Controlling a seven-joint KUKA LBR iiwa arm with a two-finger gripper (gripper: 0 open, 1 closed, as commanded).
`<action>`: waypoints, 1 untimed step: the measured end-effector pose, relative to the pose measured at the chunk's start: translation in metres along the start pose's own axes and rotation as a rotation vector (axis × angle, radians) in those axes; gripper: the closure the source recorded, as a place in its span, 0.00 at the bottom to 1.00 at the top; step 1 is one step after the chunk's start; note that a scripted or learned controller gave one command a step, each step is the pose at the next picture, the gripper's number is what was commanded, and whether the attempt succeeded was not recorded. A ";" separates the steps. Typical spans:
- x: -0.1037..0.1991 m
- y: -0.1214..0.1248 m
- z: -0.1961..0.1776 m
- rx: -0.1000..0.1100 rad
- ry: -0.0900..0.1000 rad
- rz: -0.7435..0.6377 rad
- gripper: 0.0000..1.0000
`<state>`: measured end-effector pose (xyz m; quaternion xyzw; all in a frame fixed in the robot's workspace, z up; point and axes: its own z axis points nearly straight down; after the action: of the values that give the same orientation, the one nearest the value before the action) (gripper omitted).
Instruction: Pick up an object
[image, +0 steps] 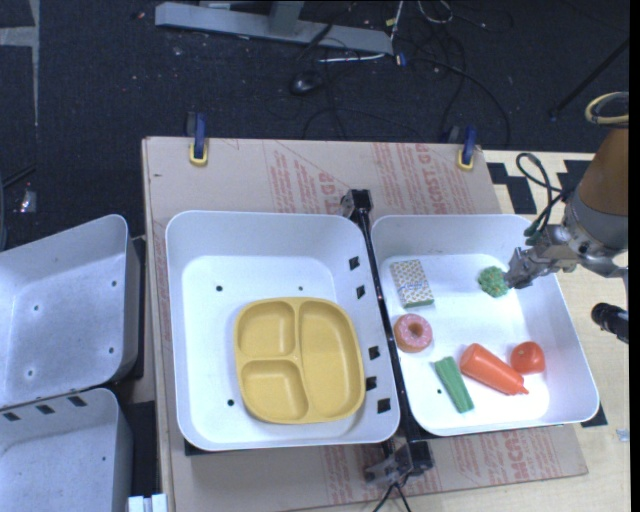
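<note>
My gripper (522, 268) reaches in from the right over the right bin (575, 330), its tip just beside the green broccoli piece (492, 281) near that bin's far right wall; whether it touches the piece I cannot tell, and whether my fingers are open or closed I cannot tell either. Nothing is visibly held. The broccoli sits apart from the other pieces: a patterned sponge block (411, 283) and pink doughnut (412, 332) by the divider, a green stick (454, 385), an orange carrot (490, 369) and a red tomato (527, 357) toward the near edge. The left bin (190, 300) carries a yellow divided plate (299, 359). The risk, as I judge it, lies in the approach from the side: the small, rounded broccoli could be nudged away across the smooth floor of the bin, or pinched off-centre and squirted out. The wall close by also leaves little room to straddle it.
</note>
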<state>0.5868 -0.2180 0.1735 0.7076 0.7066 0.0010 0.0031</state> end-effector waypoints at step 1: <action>0.004 0.007 -0.046 -0.001 0.001 -0.004 1.00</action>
<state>0.5940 -0.2140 0.2192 0.7061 0.7082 0.0014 0.0031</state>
